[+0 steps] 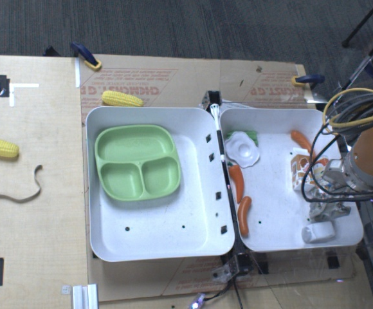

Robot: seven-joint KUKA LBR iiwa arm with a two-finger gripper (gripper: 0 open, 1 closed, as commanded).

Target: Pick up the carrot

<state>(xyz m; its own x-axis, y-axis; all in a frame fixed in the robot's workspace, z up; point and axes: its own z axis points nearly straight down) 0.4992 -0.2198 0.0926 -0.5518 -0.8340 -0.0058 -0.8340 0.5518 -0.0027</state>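
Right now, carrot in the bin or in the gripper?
In the bin. The carrot lies flat on the floor of the right bin by its left wall; the gripper is apart, near the right side.

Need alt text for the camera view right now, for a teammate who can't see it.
The gripper hovers over the right bin's right side, away from the carrot lying by the bin's left wall. The left bin holds a green divided plate.
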